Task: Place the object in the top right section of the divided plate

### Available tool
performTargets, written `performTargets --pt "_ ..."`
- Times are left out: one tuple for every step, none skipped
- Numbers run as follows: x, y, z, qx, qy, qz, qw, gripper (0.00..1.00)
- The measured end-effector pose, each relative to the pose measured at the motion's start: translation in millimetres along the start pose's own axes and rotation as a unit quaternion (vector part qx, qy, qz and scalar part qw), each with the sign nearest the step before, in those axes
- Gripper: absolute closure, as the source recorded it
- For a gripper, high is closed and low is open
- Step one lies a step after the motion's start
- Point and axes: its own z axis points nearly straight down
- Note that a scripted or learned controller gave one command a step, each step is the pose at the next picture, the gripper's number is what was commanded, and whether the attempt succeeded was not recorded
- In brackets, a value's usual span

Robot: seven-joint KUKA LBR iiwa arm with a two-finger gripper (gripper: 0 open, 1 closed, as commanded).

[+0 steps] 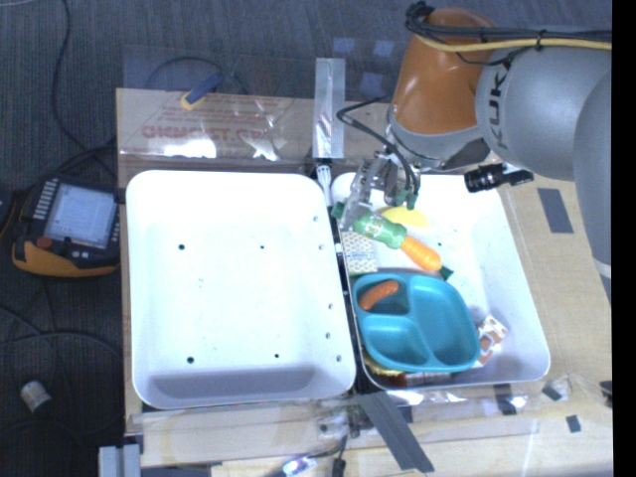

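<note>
Nearest me, low in the frame, sat the blue plate (pixel 422 331) in the right bin (pixel 517 296), with an orange piece (pixel 379 293) lying in its upper-left section. Just above the plate, a carrot (pixel 421 253) lay tilted, touching a green object (pixel 379 230) at its upper-left end. A yellow item (pixel 405 217) showed behind them. My pincer (pixel 383 189) hung over the upper-left part of that bin, right above the green object; I could not tell whether it was open or closed, or gripping anything. Left of centre lay the other bin (pixel 229 286). On the desk (pixel 527 202), at the far left of the frame, sat a pendant (pixel 70 222).
</note>
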Motion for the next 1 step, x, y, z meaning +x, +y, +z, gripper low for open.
performTargets --pt "15.4 65.9 -10.2 -0.001 -0.001 -0.099 0.9951 1.00"
